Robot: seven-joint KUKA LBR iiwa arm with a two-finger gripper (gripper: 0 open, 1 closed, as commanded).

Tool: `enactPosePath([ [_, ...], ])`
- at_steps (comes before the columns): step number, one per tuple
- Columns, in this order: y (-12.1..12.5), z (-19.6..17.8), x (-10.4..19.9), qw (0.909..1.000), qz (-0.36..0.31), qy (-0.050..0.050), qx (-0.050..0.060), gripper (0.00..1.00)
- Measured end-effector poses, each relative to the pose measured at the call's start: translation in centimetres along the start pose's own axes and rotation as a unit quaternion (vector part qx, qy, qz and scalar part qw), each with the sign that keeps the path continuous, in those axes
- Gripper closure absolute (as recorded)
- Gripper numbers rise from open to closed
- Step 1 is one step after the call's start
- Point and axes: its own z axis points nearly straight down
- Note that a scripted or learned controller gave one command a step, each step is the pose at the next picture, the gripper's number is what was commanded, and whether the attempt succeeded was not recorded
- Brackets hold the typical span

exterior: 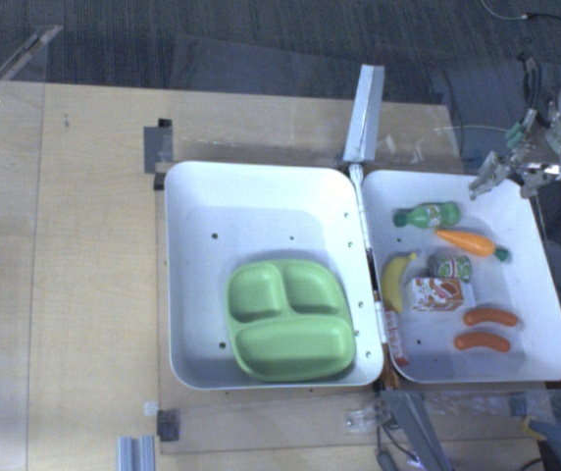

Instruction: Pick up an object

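Objects for picking: 7, all lying on the floor of the right bin point(553, 292), none lifted. At the far end, a green bottle point(428, 216) on its side, with a carrot point(469, 242) just near of it. Along the left wall, a banana point(395, 281). In the middle, a small can point(450, 266) touching or almost touching a red and white carton point(437, 294). At the near right, 2 sausages point(489, 316) side by side, close but apart.

Gripper point(505, 178) up at the far right corner of that bin, about over the far rim, seemingly raised above the objects. Fingers apart, nothing between them. Nearest to it the bottle and the carrot, yet both clearly apart from it, left and near.

Left bin point(231, 204) with 1 green tray point(288, 319) at its near side, well apart from the gripper.

Judged progress: at the start. Nothing grasped, no contact made. Left to do: choose 1 object, move over it, descend, close, lift clear of the bin. Likely easiest from this spot: bottle or carrot, each lying with free space around it
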Motion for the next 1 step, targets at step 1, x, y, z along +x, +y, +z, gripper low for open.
enactPosePath([
  [1,0.27,10.52,0.74,1.0000,-0.001,0.000,0.001,0.00],
])
